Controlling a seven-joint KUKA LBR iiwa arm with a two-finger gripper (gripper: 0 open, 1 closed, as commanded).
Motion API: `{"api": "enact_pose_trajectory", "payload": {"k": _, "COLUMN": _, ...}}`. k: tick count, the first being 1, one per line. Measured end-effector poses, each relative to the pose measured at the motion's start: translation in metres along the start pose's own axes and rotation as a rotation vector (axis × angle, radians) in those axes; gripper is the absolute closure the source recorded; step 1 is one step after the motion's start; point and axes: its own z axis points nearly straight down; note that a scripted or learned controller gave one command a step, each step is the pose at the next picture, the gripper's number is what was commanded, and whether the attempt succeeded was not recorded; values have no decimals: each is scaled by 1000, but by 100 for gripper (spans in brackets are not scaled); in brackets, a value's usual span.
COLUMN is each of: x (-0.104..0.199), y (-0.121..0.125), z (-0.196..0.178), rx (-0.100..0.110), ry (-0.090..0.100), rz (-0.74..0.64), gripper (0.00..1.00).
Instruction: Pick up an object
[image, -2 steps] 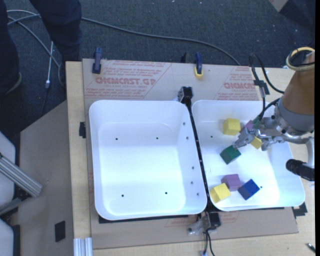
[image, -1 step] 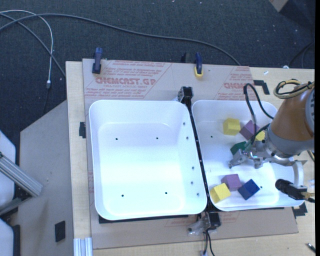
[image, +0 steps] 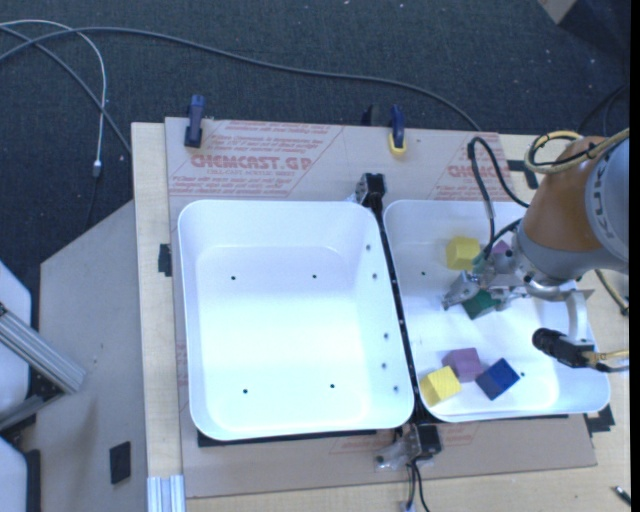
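Observation:
My gripper (image: 476, 291) is low over the right bin (image: 430, 232), near its middle. A green block (image: 483, 304) lies right at the gripper's tip, partly covered by it; whether it is gripped cannot be made out. A yellow block (image: 462, 251) rests just behind the gripper, close to it. Toward the bin's front edge sit a purple block (image: 463, 361), a second yellow block (image: 440, 385) and a blue block (image: 497, 379), bunched together.
The left bin (image: 200, 330) adjoins the right one along a black divider (image: 390, 290). The arm's orange band (image: 565, 210) and cables (image: 490, 180) hang over the right bin's far right part. Two clamps (image: 195, 118) hold the board at the back.

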Motion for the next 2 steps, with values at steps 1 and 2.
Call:
{"api": "enact_pose_trajectory", "payload": {"k": 1, "x": -1, "y": -1, "z": -11, "rx": 0, "ry": 0, "rz": 2, "gripper": 100}}
{"api": "enact_pose_trajectory", "payload": {"k": 2, "x": 51, "y": 35, "z": -135, "rx": -11, "ry": 1, "rz": -4, "gripper": 100}}
